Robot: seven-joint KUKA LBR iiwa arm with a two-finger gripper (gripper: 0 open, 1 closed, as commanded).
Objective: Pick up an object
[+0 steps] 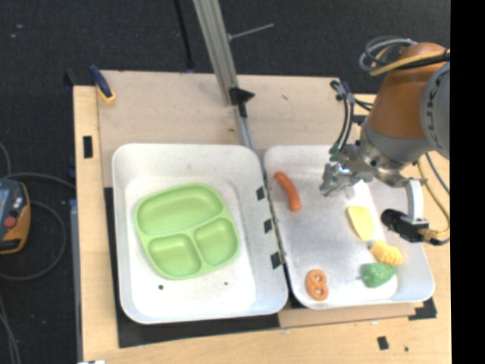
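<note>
We see the claw (pixel 339 179) hanging over the right bin (pixel 318 226). We cannot tell its state; that spot is blurry. The orange sausage (pixel 287 190) lies just beside it. A yellow block (pixel 361 221), a corn piece (pixel 386 253), a green lump (pixel 377 274) and a pretzel (pixel 317 283) lie nearer the front. The left bin (pixel 151 161) holds a green tray (pixel 187 230).
</note>
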